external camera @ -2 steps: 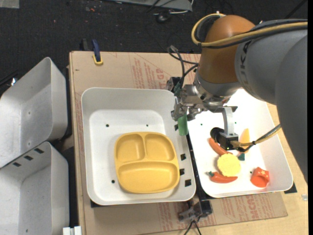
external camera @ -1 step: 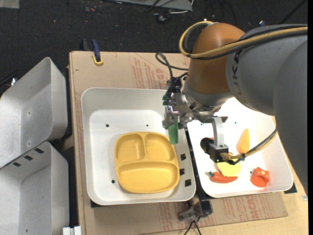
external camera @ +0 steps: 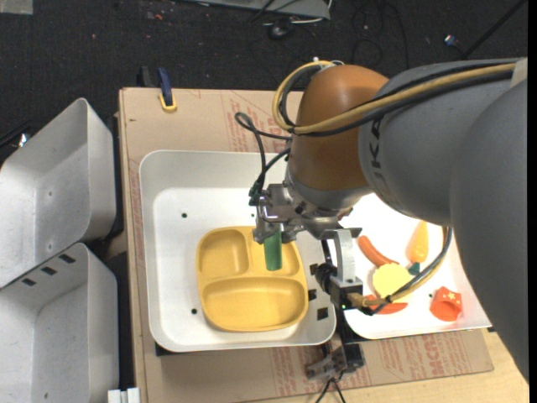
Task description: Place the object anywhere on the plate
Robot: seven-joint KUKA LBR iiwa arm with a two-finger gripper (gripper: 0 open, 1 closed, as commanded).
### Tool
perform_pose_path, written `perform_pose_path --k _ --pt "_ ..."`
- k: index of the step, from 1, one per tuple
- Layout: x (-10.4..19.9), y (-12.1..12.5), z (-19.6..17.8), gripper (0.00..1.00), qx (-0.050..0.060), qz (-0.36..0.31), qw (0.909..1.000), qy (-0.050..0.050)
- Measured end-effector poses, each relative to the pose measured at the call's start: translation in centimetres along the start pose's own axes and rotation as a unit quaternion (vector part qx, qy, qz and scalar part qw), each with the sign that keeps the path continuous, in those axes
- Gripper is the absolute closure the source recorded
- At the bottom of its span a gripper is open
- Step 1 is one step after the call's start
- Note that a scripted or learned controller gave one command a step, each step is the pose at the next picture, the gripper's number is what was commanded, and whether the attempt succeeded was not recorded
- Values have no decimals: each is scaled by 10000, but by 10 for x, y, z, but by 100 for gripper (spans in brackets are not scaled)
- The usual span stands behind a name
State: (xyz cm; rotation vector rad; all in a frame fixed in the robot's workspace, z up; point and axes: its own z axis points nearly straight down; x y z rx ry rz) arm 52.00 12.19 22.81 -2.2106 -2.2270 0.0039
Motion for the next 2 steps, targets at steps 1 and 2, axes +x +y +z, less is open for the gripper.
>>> perform_pose_path --k 1,2 --pt "44 -14 -11 100 -21 -4 10000 5" --pt "41 -13 -11 0 -20 30 10000 -4"
